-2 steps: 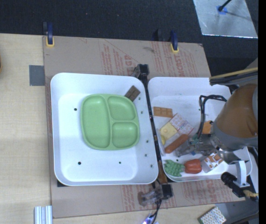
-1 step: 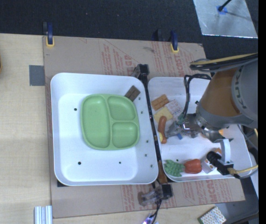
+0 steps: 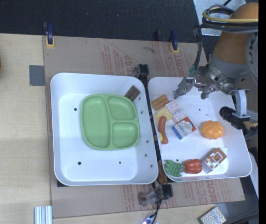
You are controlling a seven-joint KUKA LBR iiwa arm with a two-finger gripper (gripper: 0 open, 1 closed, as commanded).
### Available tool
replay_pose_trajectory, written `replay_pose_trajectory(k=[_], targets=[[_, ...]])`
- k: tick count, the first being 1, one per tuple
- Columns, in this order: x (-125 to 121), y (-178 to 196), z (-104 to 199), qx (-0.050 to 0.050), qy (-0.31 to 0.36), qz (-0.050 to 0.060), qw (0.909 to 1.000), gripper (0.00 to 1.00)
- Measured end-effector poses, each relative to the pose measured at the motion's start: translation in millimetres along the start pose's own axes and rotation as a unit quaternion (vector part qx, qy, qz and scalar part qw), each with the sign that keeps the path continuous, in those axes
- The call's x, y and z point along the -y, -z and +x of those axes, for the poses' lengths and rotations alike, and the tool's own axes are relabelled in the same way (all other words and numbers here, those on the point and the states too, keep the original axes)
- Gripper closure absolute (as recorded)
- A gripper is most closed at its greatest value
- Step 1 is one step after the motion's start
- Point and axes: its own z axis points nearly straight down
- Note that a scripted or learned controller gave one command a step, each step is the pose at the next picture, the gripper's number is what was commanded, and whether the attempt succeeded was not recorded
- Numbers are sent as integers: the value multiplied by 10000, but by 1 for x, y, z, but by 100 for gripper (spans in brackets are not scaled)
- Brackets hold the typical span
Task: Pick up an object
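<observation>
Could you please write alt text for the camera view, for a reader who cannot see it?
A grey robot arm's open gripper hovers over the right bin, which holds toy food: an orange, hot dog, tomato, greens and small cartons. The left bin holds a green divided plate.

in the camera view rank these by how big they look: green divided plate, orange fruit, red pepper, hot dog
1. green divided plate, by far the largest
2. orange fruit
3. and 4. red pepper and hot dog: look too alike in area to rank; the hot dog is longer but thinner.
</observation>
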Motion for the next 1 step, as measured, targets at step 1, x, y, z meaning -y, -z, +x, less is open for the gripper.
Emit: replay_pose_trajectory(k=[1], targets=[[35, -47, -22, -12, -34, 121, 9999, 0]])
